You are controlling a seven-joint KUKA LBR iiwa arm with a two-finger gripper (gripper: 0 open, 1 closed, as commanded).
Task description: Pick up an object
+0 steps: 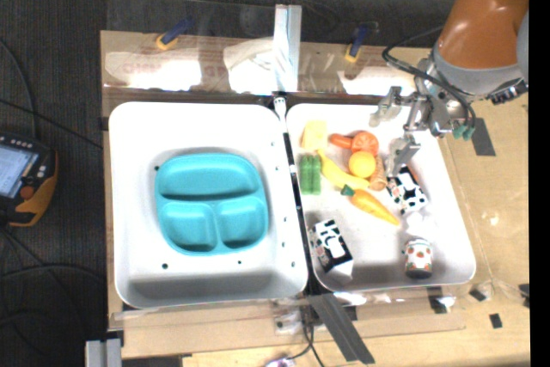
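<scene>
Several toys crowd the right bin (447,266); my gripper (402,152) hangs low over the black-and-white cow (409,195) — whether my jaws are apart I cannot tell. Approach step, I judge — next, descend squarely onto it.

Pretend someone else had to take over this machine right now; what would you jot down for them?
Gripper: low in the right bin, fingers spread, holding nothing.
Things: toy carrot, orange ball, cow figure and more lie in that bin; the blue tray sits in the left bin.
Done: nothing picked up.
Left: close on one item, likely the cow figure, and lift.
</scene>
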